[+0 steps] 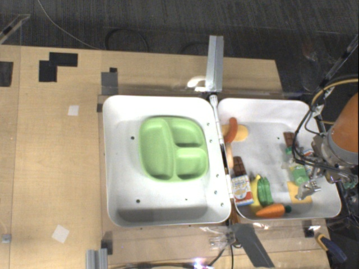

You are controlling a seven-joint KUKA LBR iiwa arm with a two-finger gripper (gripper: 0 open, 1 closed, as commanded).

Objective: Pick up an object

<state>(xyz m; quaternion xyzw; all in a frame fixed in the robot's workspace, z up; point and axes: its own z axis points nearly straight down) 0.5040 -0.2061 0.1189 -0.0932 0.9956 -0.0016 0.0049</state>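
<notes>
Lower right of the frame: carrot [271,210], orange with a dark green tip, lying flat along the near wall of the right bin [263,114]. Probably light hollow plastic, stiff and smooth, apt to roll or slip; best pinched across the thick middle, crosswise to its length. Just above it, a yellow and green corn cob [261,189] and a small carton [242,187] with a brown bar [238,165] at its top, crowding that corner. At the right edge, gripper [307,190] low over the bin's right side, above a green piece [299,175] and a yellow wedge [294,190]; cannot tell how wide the fingers stand, nothing seen between them. Farther up, a sausage [230,129] on a pale yellow piece [241,133]. Left of centre, left bin [120,150] with a green divided tray [171,148]. Pale wooden table [50,150] beyond.
</notes>
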